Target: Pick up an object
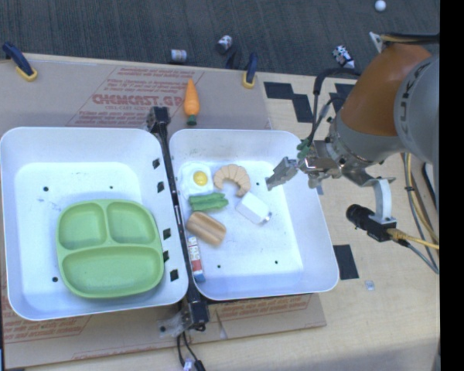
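Note:
The right bin holds several toy foods in its left half. A fried egg sits beside a croissant. Below them lie a green pea pod and a hot dog bun. A white block rests near the bin's middle, and a red and white tube lies along the left wall. My gripper hangs over the right part of this bin, just right of the croissant and above the white block. Nothing shows in its grasp.
The left bin carries a green divided plate. A toy carrot lies on the cardboard behind the bins. Blue clamps hold the cardboard's far edge. The right bin's near floor is bare white.

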You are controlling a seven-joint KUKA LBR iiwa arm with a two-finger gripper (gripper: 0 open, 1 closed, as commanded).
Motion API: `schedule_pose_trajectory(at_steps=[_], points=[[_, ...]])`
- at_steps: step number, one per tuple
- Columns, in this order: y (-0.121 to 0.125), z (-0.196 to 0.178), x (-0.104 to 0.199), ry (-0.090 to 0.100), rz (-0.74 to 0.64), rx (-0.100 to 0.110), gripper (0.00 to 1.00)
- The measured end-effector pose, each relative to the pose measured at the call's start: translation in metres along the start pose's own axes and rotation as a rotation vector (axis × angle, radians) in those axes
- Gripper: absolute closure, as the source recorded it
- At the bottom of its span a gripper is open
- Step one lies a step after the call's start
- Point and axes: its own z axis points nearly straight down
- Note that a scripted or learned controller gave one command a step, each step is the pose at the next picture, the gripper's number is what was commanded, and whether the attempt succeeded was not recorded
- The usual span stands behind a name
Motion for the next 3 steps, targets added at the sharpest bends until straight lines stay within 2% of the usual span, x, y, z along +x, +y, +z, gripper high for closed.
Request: schedule_pose_trajectory(at_steps=[1,2,3], points=[[0.000,0.000,0.000,0.000,0.000,0.000,0.00],[-0.056,0.090,-0.024,0.000,0.000,0.001,0.00],[0.025,0.093,-0.023,0.000,0.001,-0.002,0.00]])
